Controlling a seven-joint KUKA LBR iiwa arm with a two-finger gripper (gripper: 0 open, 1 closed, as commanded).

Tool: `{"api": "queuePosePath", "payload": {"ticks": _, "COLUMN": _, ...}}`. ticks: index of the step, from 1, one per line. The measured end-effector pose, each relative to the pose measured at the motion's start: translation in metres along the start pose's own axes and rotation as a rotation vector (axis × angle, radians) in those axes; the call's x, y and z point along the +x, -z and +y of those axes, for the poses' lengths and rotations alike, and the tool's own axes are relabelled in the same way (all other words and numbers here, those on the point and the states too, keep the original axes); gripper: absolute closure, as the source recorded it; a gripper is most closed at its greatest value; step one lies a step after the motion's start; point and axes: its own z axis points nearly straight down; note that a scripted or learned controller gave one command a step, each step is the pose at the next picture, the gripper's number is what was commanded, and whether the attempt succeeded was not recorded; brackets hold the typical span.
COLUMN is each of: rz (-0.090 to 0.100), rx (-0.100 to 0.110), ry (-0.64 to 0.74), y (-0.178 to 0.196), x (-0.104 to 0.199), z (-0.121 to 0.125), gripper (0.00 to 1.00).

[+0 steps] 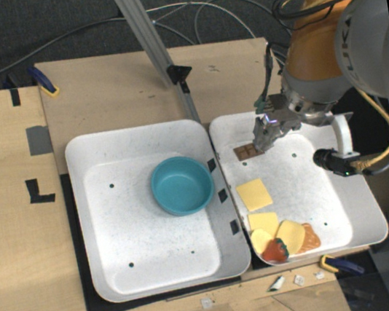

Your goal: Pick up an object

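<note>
My gripper [264, 136] hangs over the far left part of the right bin [333, 187], just right of a small brown block [247, 152] that lies on the bin floor. A yellow square piece [254, 194] lies nearer the bin's middle left. At the bin's front left corner sit another yellow piece [263, 222], a round yellow piece [290, 232], a red strawberry-like item [274, 250] and an orange piece [310, 238]. A teal bowl [181, 184] stands in the left bin [117, 223].
A grey metal pole [153, 40] slants up from between the bins at the back. Cables [230, 12] run across the dark area behind the bench. Small clips [45, 81] lie on the bench at the far left and front right.
</note>
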Motion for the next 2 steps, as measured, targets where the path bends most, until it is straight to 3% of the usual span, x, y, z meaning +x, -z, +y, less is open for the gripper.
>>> {"api": "queuePosePath", "payload": {"ticks": 2, "rz": 0.0, "rx": 0.0, "ry": 0.001, "y": -0.008, "x": 0.097, "z": 0.035, "gripper": 1.0}}
